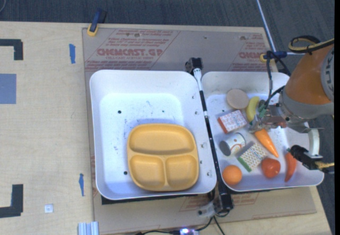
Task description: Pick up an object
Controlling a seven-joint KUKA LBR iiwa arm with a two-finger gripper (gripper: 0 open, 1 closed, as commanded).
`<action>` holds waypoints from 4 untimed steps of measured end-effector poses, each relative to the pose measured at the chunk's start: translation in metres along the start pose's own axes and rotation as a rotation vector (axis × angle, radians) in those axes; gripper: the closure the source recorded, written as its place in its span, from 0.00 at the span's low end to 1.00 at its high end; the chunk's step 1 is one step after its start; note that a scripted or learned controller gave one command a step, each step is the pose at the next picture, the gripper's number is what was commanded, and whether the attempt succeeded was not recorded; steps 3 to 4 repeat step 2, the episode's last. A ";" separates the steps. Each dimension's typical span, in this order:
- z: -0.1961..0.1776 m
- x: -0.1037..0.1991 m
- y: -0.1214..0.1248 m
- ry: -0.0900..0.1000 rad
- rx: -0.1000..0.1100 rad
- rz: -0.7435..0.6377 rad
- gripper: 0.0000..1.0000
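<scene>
While reaching in from the right, grey arm with orange band (311, 77) over right bin (313, 178); gripper (264, 117) low among the objects, just beside yellow banana (253, 106) and at top of orange carrot (265, 142). Jaw state: cannot tell (fingers too small and cluttered against the objects). Nothing visibly pinched

Crowded around gripper: patterned card box (232, 120) to its left, tan round piece (237, 98) up-left touching the banana, grey-and-white can (232, 145) below the card box, striped green box (252, 156) touching the carrot's left side. Further down: orange fruit (232, 174), red tomato (271, 167), red-orange pepper (290, 166) near bin's lower right wall

Count, right bin: 9 objects, one of each

Left bin (106, 95): 1 yellow divided tray (162, 155), three compartments, lying in lower half

Bins side by side, black divider strip (204, 114) between
</scene>
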State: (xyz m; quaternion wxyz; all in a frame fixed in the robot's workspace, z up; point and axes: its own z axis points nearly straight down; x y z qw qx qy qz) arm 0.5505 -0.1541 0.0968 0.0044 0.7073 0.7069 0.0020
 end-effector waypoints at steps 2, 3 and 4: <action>-0.121 0.149 -0.070 0.005 0.011 -0.002 1.00; -0.121 0.149 -0.070 0.005 0.011 -0.002 1.00; -0.121 0.149 -0.070 0.005 0.011 -0.002 1.00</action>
